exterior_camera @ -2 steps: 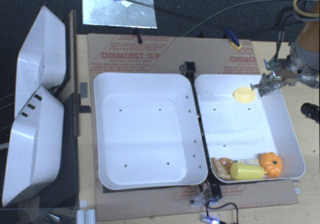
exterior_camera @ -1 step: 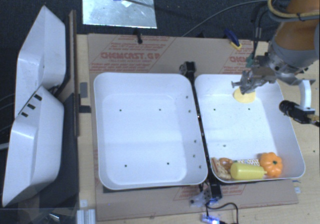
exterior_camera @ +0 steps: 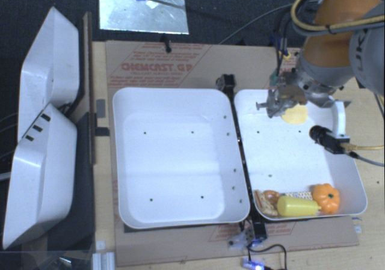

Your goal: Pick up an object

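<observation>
Pale yellow flat round object [exterior_camera: 295, 115] is seen lying in the right white plastic bin [exterior_camera: 283, 166], near its far wall, partly covered by the hand [exterior_camera: 278, 106]. It is judged light and thin (perhaps soft), best pinched across its exposed edge. Whether the hand is open or closed cannot be told. An orange pumpkin-shaped toy [exterior_camera: 326, 197] and a yellow oblong toy [exterior_camera: 296, 205] lie well apart, at the near rim.

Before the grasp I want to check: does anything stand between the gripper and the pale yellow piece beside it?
Nothing visible does. The gripper sits directly beside the pale yellow piece in the right bin.
</observation>
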Available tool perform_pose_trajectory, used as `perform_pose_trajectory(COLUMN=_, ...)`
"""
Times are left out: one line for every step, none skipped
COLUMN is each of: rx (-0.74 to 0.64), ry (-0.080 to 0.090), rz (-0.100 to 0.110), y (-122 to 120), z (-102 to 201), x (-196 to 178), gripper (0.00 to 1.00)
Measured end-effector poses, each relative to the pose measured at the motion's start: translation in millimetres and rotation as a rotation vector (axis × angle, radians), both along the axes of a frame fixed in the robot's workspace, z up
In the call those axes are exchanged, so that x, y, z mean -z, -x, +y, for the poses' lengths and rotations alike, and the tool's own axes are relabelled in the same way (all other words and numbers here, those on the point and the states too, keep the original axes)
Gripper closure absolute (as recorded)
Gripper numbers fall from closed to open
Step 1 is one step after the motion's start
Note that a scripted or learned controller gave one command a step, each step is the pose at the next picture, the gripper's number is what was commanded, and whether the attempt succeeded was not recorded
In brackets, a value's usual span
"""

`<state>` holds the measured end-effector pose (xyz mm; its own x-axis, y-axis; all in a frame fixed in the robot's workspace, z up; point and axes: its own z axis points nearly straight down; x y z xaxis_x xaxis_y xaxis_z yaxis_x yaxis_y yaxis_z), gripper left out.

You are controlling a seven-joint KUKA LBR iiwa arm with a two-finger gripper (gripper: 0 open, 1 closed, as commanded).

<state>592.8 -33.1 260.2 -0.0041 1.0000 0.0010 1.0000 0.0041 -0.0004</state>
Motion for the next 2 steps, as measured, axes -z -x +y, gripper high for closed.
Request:
perform_pose_trajectory(rx=-0.001, ry=0.000, rz=0.000, y=-3.1, z=52.1, x=18.6, gripper=1.00)
perform_pose_trajectory(rx=-0.001, ry=0.000, rz=-0.001, y=3.0, z=107.3, x=27.9, gripper=1.00)
